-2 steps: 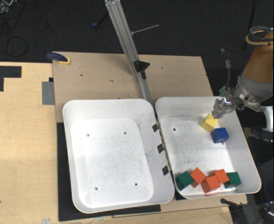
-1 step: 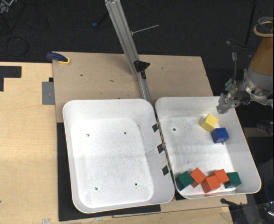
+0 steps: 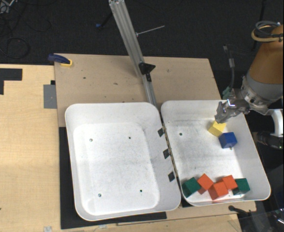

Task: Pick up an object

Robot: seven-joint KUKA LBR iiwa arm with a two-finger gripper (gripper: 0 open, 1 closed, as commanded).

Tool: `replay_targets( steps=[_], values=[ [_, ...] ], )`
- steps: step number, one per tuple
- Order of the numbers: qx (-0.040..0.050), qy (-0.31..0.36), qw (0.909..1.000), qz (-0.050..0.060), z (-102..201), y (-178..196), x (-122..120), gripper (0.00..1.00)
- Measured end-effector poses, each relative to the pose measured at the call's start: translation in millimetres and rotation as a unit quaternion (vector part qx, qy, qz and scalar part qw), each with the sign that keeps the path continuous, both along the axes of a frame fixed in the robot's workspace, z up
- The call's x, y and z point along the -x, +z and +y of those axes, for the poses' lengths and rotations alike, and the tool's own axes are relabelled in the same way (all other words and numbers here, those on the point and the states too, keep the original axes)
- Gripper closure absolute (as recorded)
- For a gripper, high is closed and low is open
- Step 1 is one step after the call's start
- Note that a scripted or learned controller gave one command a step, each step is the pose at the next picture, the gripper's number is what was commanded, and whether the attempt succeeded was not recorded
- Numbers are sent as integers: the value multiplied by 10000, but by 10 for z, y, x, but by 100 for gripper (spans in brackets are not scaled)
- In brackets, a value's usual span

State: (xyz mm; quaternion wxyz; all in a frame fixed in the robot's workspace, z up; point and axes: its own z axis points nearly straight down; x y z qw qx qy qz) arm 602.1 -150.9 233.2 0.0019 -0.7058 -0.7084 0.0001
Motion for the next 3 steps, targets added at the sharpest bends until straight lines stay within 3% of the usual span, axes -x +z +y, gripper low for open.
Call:
replay_targets(
  steps=[2, 3],
  values=[
    [-5, 7, 10000, 13, 1169, -62, 436, 100],
    [2, -2, 10000, 20, 1581, -123, 708, 100]
  ],
)
